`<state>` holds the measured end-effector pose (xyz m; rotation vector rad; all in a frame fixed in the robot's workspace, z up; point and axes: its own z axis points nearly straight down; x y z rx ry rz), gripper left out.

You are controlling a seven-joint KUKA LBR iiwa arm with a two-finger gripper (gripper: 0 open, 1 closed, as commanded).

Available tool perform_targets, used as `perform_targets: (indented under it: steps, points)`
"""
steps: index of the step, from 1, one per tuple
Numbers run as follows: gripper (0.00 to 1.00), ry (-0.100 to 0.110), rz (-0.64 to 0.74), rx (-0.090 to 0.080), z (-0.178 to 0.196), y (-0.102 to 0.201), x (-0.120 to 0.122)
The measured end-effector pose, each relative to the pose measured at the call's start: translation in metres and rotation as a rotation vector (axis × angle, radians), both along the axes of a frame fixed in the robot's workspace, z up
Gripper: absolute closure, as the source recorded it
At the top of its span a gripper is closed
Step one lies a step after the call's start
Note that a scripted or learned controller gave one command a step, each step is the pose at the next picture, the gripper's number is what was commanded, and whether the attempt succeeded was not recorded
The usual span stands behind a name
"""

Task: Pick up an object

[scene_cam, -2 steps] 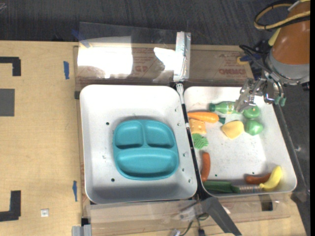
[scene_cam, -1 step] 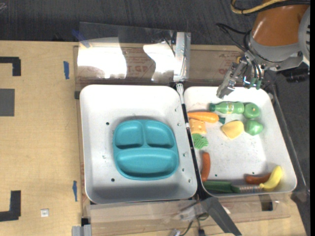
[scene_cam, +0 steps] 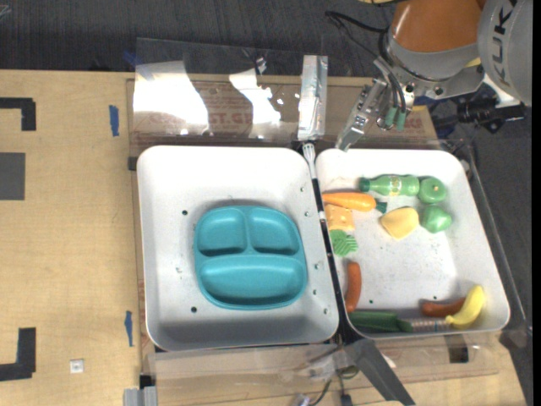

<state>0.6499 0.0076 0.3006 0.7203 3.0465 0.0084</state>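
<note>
The approach step appears to be in hand: the claw [scene_cam: 369, 118], seemingly empty though its opening cannot be told, is held above the right bin's [scene_cam: 483, 227] far edge, so a descent onto the toy food [scene_cam: 397, 201] is called for.

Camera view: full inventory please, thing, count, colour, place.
bins: 2, white, side by side on the bench
divided plate: 1, teal, left bin
carrot: 1, orange, right bin, far left
green toys: about 3, green, right bin, far side
yellow piece: 1, yellow, right bin, middle
leafy piece: 1, green, right bin, left wall
sausage: 1, red, right bin, left wall
banana: 1, yellow, right bin, near right corner
cucumber: 1, dark green, right bin, near wall
arm: 1, grey and orange, top right
gripper: 1, above right bin's far edge
</note>
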Motion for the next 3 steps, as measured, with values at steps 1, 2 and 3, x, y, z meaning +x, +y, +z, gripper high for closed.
perform_targets:
  steps: [1,2,3]
  points:
    - [1.00,0.004,-0.072,0.002,0.011,0.105,-0.012]
    - [1.00,0.008,-0.173,0.000,-0.002,0.164,-0.004]
    - [1.00,0.008,-0.267,0.001,-0.012,0.220,0.006]
